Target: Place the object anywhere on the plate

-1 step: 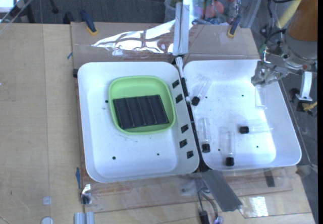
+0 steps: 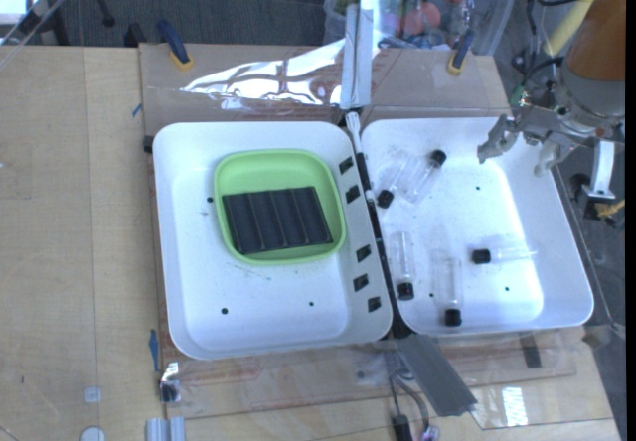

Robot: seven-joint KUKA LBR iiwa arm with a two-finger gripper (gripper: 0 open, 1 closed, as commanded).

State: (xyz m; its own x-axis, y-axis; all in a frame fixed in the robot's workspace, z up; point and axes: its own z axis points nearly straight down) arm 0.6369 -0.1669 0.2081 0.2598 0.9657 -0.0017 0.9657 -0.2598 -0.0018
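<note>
Clear black-capped vials (image 2: 452, 292) are noted below the empty, spread claw (image 2: 517, 149); square green plate (image 2: 279, 206) is seen far left.

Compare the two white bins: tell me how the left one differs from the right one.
The left bin holds a green plate with a dark ribbed block lying on it; the right bin holds no plate, only several clear vials with black caps, such as one near its top. The gripper hangs over the right bin's upper right corner, while nothing hangs over the left bin. Both are shallow, white and sit side by side.
</note>
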